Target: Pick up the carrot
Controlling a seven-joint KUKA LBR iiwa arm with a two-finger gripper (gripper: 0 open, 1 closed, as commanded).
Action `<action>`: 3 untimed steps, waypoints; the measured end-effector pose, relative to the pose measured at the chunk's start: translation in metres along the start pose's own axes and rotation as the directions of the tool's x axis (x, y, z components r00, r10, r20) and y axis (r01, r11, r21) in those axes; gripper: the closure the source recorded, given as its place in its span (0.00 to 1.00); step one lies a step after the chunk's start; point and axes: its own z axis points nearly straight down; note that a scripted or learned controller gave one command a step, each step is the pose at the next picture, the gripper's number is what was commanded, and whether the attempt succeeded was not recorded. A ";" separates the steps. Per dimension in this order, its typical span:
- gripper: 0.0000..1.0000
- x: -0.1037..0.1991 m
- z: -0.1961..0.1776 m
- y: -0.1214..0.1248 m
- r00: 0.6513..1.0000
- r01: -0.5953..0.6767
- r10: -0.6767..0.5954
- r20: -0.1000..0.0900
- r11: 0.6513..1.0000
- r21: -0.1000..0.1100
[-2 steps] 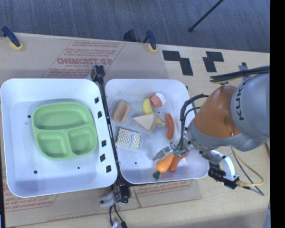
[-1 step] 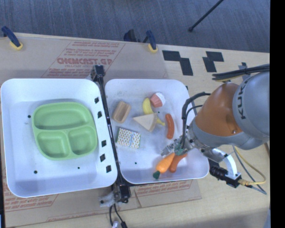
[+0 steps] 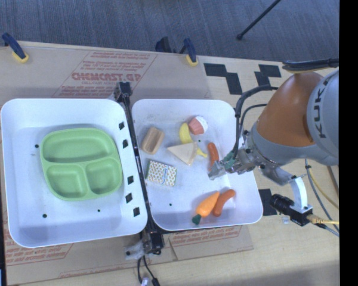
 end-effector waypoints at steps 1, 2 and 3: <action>0.00 0.000 0.000 0.000 1.000 0.000 0.000 0.000 1.000 0.000; 0.00 -0.055 0.102 -0.014 0.994 0.111 -0.111 -0.002 0.994 0.002; 1.00 -0.055 0.091 -0.013 0.993 0.115 -0.115 -0.002 0.993 0.002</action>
